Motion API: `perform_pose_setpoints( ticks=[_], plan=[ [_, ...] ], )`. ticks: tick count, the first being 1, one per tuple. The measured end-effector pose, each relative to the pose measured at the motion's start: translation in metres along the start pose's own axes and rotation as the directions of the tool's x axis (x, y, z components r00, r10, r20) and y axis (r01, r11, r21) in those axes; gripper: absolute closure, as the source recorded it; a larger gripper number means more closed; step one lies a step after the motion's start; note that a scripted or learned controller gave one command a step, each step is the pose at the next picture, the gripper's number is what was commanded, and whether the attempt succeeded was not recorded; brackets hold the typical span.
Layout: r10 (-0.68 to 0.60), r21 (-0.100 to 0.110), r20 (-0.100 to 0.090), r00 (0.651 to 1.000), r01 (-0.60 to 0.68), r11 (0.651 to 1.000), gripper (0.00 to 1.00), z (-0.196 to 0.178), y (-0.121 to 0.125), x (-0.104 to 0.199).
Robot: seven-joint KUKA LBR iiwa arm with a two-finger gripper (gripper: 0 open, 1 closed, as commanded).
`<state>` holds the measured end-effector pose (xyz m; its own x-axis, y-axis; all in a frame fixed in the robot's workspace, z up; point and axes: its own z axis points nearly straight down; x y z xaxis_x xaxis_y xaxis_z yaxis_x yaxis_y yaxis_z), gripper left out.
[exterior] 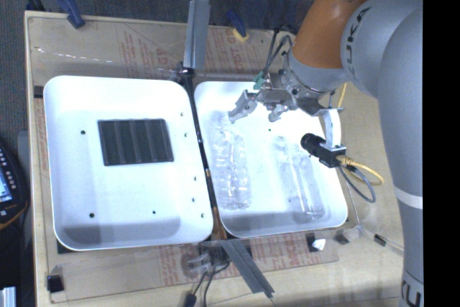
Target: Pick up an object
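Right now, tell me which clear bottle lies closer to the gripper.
The left clear bottle; its top end sits just below the gripper, while the right clear bottle lies farther off.

Two clear bottles (231, 162) (300, 183) lie side by side in the right bin (277, 226), claw (259, 106) above them.

Two clear bottles (231, 165) (300, 183) lie apart, open floor between.

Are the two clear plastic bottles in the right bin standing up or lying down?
Lying down. Both clear bottles rest flat on the right bin's floor, long sides along it, side by side and apart.
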<state>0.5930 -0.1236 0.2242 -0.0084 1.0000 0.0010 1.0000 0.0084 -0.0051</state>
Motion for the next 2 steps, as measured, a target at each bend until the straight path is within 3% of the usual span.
perform_pose_setpoints(
  ticks=[1,2],
  plan=[
    [0.156,-0.001,0.001,0.988,-0.156,0.988,0.0,0.049,-0.055,0.01],
    [0.36,0.0,-0.001,0.933,-0.36,0.933,0.0,0.067,-0.071,0.024]
  ],
)
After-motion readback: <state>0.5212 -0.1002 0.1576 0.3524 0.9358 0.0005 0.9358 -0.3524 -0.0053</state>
